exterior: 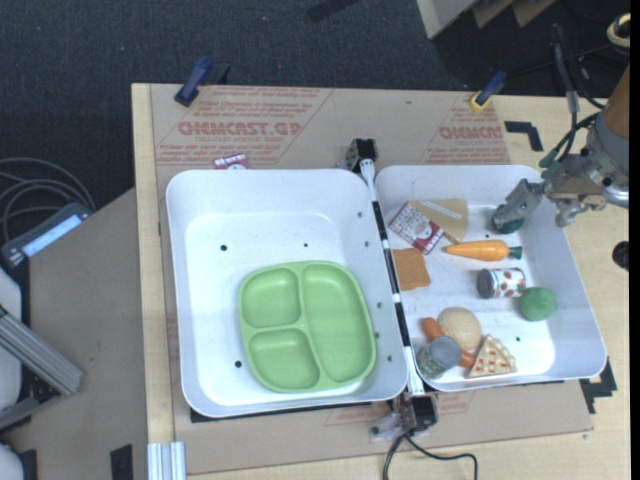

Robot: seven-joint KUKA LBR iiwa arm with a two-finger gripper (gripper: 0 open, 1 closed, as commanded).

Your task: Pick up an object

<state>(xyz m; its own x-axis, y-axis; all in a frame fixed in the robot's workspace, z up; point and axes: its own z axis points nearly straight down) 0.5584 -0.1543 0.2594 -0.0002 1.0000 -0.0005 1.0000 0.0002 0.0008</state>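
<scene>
The right bin (570,268) holds several small items. An orange carrot (478,251) lies near its middle, with a small jar (500,283) and a green ball (537,303) below it. A red-and-white packet (416,226), a pale cheese wedge (445,212) and a tan square (410,268) lie at the left. A beige roll (458,323), a grey tin (437,356) and a pizza slice (490,358) sit at the front. My gripper (540,210) hangs over the bin's far right corner, just above and right of the carrot. It is open, with nothing between its fingers (514,208).
The left bin (200,228) holds a green divided plate (305,325). A black clamp (362,154) sits at the far end of the seam between the bins. The arm (605,148) comes in over the right bin's far right edge. Cables lie off the bench at left.
</scene>
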